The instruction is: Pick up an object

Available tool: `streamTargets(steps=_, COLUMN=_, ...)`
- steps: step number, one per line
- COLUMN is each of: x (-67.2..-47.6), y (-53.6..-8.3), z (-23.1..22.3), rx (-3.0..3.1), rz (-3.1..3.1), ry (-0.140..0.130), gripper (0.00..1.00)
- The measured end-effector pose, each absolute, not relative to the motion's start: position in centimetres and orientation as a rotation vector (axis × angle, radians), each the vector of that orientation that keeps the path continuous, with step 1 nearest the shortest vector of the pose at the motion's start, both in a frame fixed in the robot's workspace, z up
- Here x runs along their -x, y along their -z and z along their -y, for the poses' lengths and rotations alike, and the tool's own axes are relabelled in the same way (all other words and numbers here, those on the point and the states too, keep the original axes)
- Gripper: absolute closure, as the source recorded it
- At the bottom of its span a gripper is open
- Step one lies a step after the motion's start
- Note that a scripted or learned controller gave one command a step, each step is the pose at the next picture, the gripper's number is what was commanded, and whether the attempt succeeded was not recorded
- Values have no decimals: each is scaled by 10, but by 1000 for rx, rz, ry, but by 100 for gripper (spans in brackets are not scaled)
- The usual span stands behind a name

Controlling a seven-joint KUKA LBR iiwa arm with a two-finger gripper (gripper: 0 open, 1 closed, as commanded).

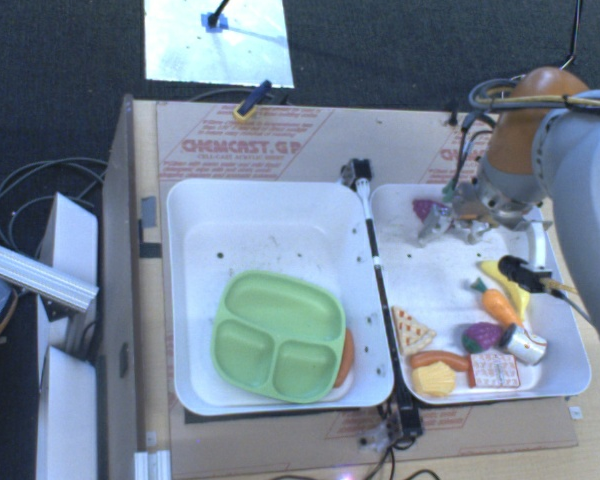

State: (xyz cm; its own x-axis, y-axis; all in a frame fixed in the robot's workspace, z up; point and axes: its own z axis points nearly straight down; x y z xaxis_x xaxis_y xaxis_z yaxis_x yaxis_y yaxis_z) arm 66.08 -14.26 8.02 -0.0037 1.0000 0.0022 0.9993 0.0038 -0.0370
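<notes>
The right bin [570,368] holds several toy foods. A purple piece [423,208] lies at its back left. A yellow banana [507,278] and an orange carrot [497,305] lie toward the right. A pizza slice [411,328], a red sausage [441,360], a yellow chunk [433,379], a purple fruit [480,336], a small silver can [526,344] and a red-patterned card [496,370] sit near the front. My gripper [451,227] is low over the back of this bin, just right of the purple piece, open, with bare bin floor between its fingers.
The left bin [195,268] holds a green divided plate [278,336] with an orange sausage [348,356] tucked against its right edge. A black-and-white bar [372,248] runs along the seam between the bins. The grey arm [580,158] crosses above the right bin's back right corner.
</notes>
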Motion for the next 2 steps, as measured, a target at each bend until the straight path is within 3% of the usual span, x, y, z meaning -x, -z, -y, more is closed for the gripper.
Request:
streamTargets(steps=1, x=-660, y=-80, z=137, rx=2202, rz=2207, ry=-43, gripper=0)
streamTargets(steps=2, x=-661, y=-79, z=209, rx=2197, rz=2204, ry=-32, gripper=0)
